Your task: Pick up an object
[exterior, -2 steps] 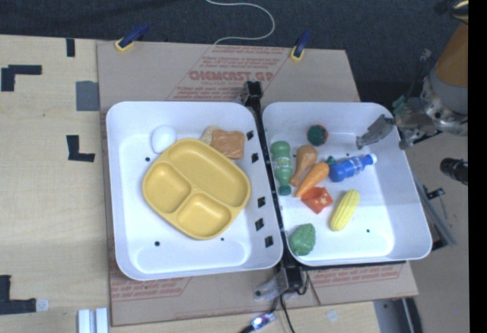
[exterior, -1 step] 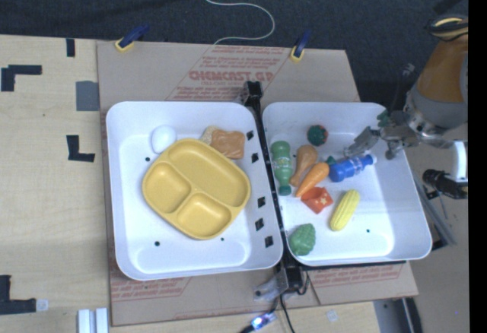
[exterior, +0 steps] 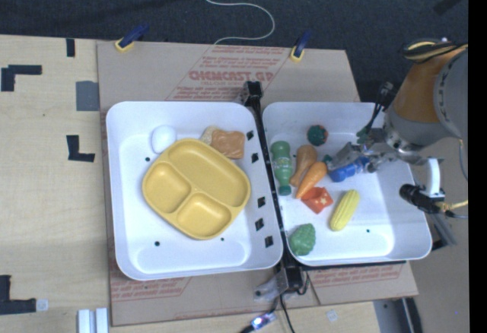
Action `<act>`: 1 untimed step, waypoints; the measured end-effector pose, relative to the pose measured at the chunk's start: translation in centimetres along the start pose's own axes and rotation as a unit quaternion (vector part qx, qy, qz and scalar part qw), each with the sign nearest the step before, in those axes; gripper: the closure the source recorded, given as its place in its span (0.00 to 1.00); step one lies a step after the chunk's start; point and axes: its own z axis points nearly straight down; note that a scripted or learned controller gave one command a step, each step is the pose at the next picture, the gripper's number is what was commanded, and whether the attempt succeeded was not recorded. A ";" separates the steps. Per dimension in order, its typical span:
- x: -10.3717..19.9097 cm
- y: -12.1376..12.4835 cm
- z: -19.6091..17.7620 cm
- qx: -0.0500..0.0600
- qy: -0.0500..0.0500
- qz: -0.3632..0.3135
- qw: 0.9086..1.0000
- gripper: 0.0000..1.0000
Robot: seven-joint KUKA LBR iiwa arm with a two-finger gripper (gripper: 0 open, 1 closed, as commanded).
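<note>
Blue plastic toy (exterior: 344, 169) lies in the right bin (exterior: 380, 244), at my claw (exterior: 351, 162); whether the claw is clamped on it I cannot tell; I judge it light, stiff, slippery; take it across its middle.

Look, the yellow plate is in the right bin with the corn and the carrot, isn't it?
Not quite. The camera view shows the yellow plate in the left bin, beside a white ball. The corn and the carrot do lie in the right bin.
</note>
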 end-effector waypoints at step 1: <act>0.1 0.0 2.0 -0.003 -0.001 0.000 1.000 0.00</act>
